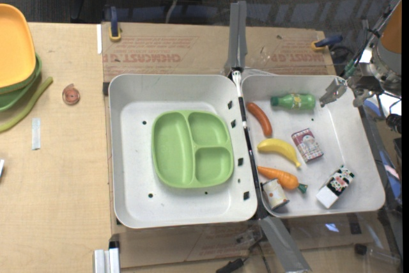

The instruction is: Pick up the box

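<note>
White plastic walls ring the right bin where my target lies: the box, a small pink carton lying flat near the bin's middle, just right of the banana and apart from it. My gripper hovers at the bin's upper right corner, near the rim and well apart from the box, with the green bottle lying between that corner and the sausage. My fingers look parted and have hold of nothing. I judge this to be the approach step, with the reach not yet made: the next move calls for me to travel inward and down toward the bin's middle, line my fingers across the carton's narrower sides, and close without nudging the banana or the carrot below it. A black-and-white carton at the lower right could be mistaken for the target, so I should keep to the pink one. The box's face carries a printed picture, too small for me to read. On the cardboard behind the bins, red upside-down lettering appears to spell CHEMCAST GP. The left bin holds a green divided tray.
</note>
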Motion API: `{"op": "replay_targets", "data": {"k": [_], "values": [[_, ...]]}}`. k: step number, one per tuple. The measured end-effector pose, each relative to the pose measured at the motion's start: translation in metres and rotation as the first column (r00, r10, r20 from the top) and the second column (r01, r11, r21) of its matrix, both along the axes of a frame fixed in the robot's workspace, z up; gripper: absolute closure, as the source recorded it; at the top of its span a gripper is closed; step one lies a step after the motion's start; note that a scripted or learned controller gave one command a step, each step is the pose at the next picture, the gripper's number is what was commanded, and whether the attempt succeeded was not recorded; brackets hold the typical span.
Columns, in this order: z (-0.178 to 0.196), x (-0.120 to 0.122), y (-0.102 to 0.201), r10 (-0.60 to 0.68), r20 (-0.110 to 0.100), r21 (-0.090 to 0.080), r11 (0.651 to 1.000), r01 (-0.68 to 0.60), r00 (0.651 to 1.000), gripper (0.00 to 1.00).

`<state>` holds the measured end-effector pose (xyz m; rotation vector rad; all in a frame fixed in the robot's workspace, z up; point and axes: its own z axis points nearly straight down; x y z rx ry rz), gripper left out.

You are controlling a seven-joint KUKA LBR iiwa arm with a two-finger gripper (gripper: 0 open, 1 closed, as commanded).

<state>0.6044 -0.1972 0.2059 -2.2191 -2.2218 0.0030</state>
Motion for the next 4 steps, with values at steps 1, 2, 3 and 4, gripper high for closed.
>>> {"op": "replay_targets", "data": {"k": [1,2,3,4], "values": [[-0.084,-0.067,0.035,-0.032,-0.001,0.001,0.999,0.032,0.999,0.00],[-0.115,-0.061,0.034,-0.082,-0.001,0.001,0.997,0.082,0.997,0.00],[-0.107,-0.062,0.033,-0.085,-0.002,0.000,0.996,0.085,0.996,1.00],[0.000,-0.020,0.099,-0.099,0.000,-0.001,0.995,0.099,0.995,1.00]]}}
